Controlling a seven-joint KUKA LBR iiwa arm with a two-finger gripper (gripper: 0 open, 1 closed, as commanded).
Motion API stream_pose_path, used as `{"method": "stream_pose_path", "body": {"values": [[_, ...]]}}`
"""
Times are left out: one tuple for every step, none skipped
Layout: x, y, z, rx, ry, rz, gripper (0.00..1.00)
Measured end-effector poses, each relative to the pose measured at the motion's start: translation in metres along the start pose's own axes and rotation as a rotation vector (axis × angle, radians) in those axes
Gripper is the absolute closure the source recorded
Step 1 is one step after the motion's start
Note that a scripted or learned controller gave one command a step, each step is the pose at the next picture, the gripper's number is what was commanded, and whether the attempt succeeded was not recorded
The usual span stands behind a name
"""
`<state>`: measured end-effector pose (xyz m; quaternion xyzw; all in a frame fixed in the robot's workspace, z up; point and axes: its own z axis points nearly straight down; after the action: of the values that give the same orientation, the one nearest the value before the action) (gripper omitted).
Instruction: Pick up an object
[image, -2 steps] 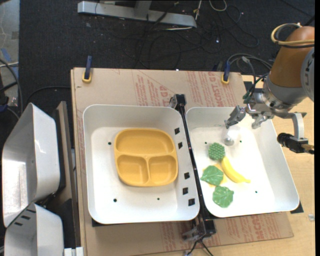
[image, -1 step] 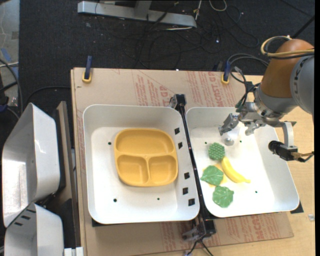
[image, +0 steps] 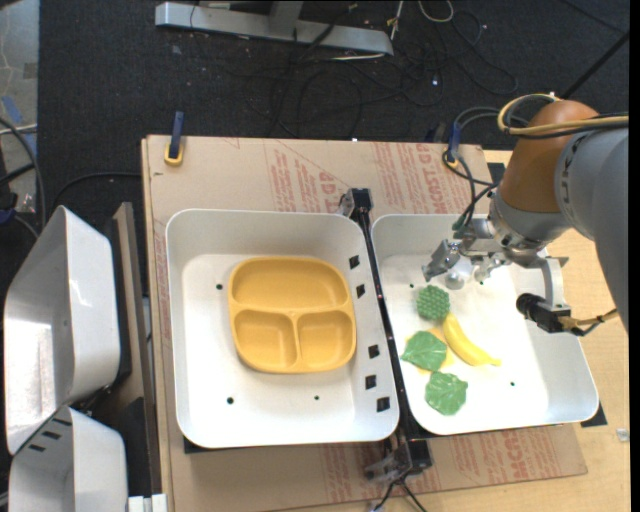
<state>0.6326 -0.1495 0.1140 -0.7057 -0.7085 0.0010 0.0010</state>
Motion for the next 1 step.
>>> {"method": "stream_pose_path", "body": {"values": [[-0.0002,0.0013,-0.0136,-0.006,-0.001,-0.001,1.0]]}}
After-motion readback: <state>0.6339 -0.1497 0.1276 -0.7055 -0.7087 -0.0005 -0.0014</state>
